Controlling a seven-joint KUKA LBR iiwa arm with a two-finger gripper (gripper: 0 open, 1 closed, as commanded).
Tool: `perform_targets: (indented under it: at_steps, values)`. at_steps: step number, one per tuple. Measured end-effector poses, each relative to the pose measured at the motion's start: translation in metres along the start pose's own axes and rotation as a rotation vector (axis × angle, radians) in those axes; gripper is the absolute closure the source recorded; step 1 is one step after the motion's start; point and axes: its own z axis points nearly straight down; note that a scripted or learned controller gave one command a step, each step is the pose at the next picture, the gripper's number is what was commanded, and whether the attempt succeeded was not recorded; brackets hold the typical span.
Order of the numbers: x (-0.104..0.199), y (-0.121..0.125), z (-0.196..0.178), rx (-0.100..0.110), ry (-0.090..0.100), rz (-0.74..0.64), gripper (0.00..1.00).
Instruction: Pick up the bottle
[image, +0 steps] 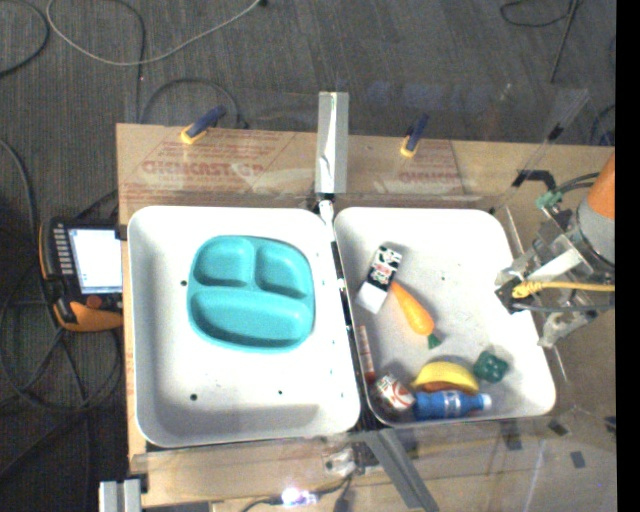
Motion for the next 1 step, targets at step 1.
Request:
perform_targets:
  at_steps: [1]
  values:
    - [0.0124, -0.0281, 0.0666, 0.001, 0.0, 0.201, 0.0]
